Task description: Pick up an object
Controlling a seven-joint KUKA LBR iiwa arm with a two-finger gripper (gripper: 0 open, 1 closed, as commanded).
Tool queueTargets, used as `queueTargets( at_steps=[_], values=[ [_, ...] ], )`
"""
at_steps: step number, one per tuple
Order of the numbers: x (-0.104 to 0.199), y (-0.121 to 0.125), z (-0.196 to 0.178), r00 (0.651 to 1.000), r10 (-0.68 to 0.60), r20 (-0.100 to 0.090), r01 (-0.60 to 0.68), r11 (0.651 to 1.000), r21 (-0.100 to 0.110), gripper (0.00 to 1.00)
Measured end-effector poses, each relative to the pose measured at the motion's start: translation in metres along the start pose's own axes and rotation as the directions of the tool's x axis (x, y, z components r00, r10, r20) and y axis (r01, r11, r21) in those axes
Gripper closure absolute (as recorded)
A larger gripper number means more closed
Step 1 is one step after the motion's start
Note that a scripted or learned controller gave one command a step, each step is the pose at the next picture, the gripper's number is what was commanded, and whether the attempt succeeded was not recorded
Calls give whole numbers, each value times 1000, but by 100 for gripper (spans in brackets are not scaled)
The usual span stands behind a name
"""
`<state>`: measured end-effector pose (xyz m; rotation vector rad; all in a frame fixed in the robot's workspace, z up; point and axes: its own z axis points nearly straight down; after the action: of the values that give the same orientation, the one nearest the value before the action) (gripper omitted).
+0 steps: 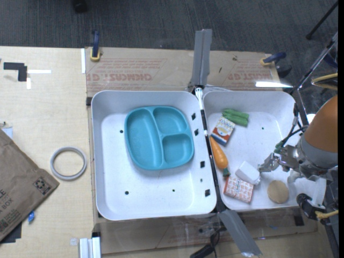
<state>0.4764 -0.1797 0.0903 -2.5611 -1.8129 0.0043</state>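
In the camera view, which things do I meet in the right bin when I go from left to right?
carrot → white block → tan round piece → gripper, reaching in from the right.

Probably robotics lab: clamped cardboard (161, 71), bench bins (102, 144).

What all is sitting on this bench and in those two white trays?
shallow white plastic bins: two, white, side by side on the bench
turquoise divided plate: one, left bin
green toy vegetable: one, right bin, top
small printed carton: one, white and orange, below the vegetable
orange toy carrot: one, right bin's left wall
white block: one, right bin centre
red patterned packet: one, bottom left of right bin
tan round cookie: one, bottom of right bin
grey tape ring: one, bench left of the bins
claw: one, metal, right of the white block
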Motion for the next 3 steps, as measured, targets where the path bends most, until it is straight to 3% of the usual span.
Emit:
queueTargets(
  at_steps=[1, 2, 3],
  values=[
    [-1, 0, -8, 1000, 3, 0, -3, 1000, 1, 100],
    [-14, 6, -150, 938, 347, 1, -347, 938, -3, 100],
    [7, 40, -174, 862, 507, 2, -507, 862, -2, 100]
  ],
)
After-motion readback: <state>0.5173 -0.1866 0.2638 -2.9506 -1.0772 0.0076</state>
